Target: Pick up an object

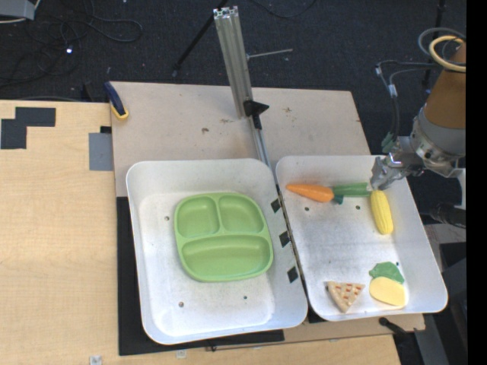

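Here the gripper [383,175] is being held low at the right bin's [426,238] far edge, just above the corn cob [381,212]; the finger spread cannot be told. Nothing is being seen between them. The carrot [312,192] is lying just left; open floor is lying mid-bin.

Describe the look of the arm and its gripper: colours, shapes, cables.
The arm is thick and rounded, with an orange-brown band above a grey wrist section. A thin grey cable loops beside it. The gripper is small, metallic grey and silver, blocky in shape.
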`<state>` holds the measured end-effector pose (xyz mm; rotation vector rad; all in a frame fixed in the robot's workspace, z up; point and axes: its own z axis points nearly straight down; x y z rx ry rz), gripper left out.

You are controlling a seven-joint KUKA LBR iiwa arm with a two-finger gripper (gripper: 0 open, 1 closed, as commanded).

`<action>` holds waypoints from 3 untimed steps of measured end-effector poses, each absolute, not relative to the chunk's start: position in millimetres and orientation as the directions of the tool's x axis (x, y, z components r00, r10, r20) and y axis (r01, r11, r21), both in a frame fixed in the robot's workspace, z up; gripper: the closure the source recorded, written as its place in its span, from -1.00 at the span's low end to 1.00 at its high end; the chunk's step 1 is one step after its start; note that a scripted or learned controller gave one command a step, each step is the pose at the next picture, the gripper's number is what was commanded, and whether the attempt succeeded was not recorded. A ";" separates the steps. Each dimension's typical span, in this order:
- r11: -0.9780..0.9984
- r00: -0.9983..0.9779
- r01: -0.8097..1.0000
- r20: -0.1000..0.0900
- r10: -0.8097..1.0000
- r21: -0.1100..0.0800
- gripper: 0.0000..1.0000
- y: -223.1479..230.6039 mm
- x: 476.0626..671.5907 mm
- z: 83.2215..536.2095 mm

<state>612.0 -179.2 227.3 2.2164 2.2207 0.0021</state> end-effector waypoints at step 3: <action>0.003 -0.003 1.000 0.001 1.000 -0.006 1.00 -70.9 578.8 251.6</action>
